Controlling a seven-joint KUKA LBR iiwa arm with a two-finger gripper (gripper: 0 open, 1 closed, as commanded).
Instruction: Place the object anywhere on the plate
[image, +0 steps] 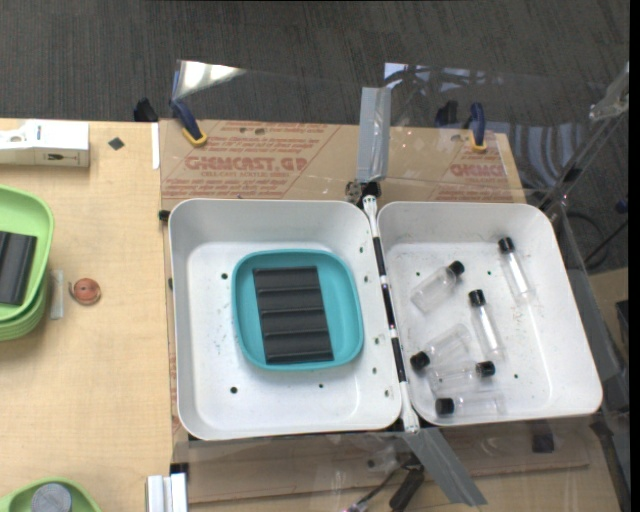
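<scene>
Glossy teal plate (298, 310) bearing ribbed dark block (292, 313) (possibly rubber); clear black-capped vials (484, 318) nearby.

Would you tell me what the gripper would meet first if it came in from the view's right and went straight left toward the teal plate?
Probably the outer wall of the right bin, then the black-capped clear vials lying in it, before the teal plate; its height is unclear.

A lab bench: two white bins (200, 400), clamped cardboard (260, 160), clear vials (513, 268) and grey carpet (300, 40)
</scene>
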